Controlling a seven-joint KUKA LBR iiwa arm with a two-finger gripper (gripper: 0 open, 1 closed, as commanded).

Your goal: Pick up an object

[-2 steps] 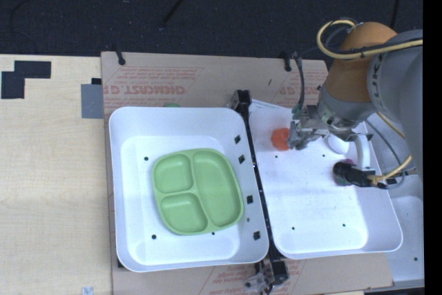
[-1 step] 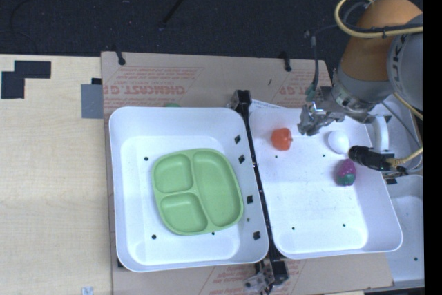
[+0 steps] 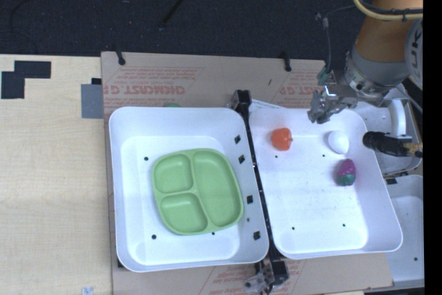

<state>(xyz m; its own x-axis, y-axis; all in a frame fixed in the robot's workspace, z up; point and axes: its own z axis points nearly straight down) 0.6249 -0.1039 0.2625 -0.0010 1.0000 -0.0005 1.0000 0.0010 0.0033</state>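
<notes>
My gripper (image 3: 322, 109) hovers over the right bin's (image 3: 324, 231) far rim at twelve o'clock; I cannot tell its state. From it, the orange ball (image 3: 281, 139) lies at eight o'clock and the white egg (image 3: 338, 142) at five, both too round to point anywhere. The purple-green toy (image 3: 346, 172) stands long-axis twelve-to-six, details blurred. The green divided plate (image 3: 197, 191) fills the left bin (image 3: 131, 148).

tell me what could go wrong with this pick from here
The gripper sits at the right bin's far rim, so a straight descent might hit the wall. The white egg-shaped object looks round and may roll away. The purple object lies close by it and could get bumped.
</notes>
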